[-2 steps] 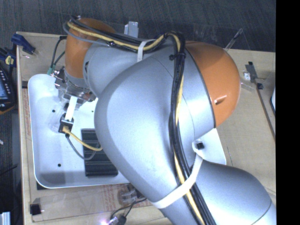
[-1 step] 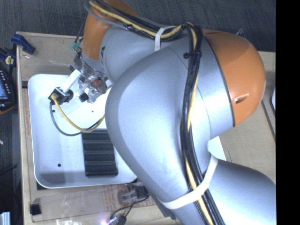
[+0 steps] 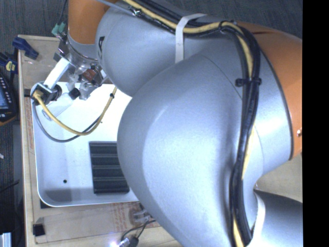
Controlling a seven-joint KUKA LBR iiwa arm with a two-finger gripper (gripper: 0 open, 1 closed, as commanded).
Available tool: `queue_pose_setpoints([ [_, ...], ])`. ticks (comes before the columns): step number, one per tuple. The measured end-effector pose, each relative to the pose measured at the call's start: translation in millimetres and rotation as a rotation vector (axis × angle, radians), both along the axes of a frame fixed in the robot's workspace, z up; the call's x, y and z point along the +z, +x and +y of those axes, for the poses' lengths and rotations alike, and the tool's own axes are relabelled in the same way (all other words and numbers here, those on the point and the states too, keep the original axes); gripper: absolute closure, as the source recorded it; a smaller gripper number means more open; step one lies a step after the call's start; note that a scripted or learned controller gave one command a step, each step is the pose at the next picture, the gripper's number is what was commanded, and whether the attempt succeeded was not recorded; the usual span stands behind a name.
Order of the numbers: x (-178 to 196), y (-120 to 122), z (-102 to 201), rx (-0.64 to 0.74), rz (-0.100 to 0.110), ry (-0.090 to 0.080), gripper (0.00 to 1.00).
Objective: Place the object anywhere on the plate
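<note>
Look at the white bin [image 3: 51,189] on the left. A dark ribbed slab [image 3: 108,167] lies flat on its floor, near the front wall. It may be the plate, but you cannot be sure from this angle. The tool [image 3: 77,84] hangs over the far end of the same bin, well apart from the slab. You cannot tell what the tool is doing with its grip, because the wrist and cables hide it, and you cannot make out any object there.

The big grey arm [image 3: 195,138] fills most of your view. It comes in from the right and bends up and over to the left. An orange band [image 3: 82,12] sits just above the wrist. A yellow cable [image 3: 67,127] loops down from the wrist over the bin floor. More black and yellow cables run along the arm, held by a white strap [image 3: 180,35].

The bin sits on a pale wooden tabletop [image 3: 103,220]. A blue clamp [image 3: 23,46] grips its far left corner. Dark grey carpet [image 3: 31,6] lies beyond it.
</note>
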State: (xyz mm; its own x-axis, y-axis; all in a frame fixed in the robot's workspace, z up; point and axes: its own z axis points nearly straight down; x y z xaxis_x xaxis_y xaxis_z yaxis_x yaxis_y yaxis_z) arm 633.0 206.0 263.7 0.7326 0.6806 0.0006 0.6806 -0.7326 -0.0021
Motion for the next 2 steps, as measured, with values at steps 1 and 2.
queue_pose_setpoints([
  [1,60.8,13.0,14.9,0.279,0.000,0.001,1.00],
  [2,179.1,-56.9,-13.9,0.309,-0.002,0.001,1.00],
])
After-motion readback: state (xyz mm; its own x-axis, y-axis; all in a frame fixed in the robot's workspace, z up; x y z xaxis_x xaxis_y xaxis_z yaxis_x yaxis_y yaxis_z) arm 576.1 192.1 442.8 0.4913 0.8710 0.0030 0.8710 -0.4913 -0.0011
